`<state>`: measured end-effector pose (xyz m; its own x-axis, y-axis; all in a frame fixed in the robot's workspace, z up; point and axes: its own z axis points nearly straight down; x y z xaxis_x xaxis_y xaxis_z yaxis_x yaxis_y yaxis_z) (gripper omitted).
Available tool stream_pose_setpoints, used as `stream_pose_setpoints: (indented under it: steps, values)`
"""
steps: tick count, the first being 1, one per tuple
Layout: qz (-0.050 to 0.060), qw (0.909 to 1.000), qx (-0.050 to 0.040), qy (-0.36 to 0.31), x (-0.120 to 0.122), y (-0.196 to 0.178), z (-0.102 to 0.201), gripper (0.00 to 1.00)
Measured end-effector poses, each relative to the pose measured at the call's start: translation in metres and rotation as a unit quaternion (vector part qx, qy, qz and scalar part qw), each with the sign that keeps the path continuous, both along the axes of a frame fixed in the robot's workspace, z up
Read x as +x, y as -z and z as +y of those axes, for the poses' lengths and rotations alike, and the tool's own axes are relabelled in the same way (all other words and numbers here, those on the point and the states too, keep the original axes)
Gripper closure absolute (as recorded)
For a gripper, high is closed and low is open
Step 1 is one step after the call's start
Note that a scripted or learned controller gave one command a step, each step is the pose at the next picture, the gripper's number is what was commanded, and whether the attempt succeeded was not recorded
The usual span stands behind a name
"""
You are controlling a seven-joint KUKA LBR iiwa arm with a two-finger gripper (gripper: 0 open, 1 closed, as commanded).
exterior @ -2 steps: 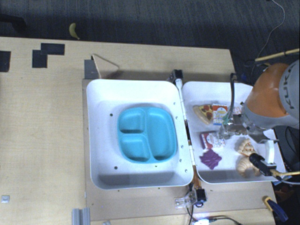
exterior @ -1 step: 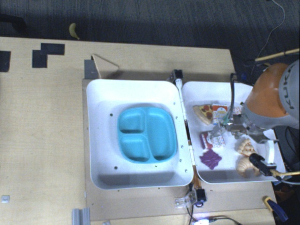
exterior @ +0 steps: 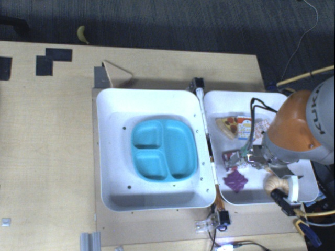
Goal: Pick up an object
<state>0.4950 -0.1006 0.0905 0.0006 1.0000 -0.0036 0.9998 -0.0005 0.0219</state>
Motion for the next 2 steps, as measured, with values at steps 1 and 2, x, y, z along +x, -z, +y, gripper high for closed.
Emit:
stream_pose_setpoints:
  steps: [1, 2]
  values:
    - [-0.005, 1.0, -0.003, 0.001, 0.0026, -0.0125, -0.0026, 1.0]
    - [-0.005, 1.0, -0.0036, 0.001, 0.0025, -0.0126, -0.0033, 0.0]
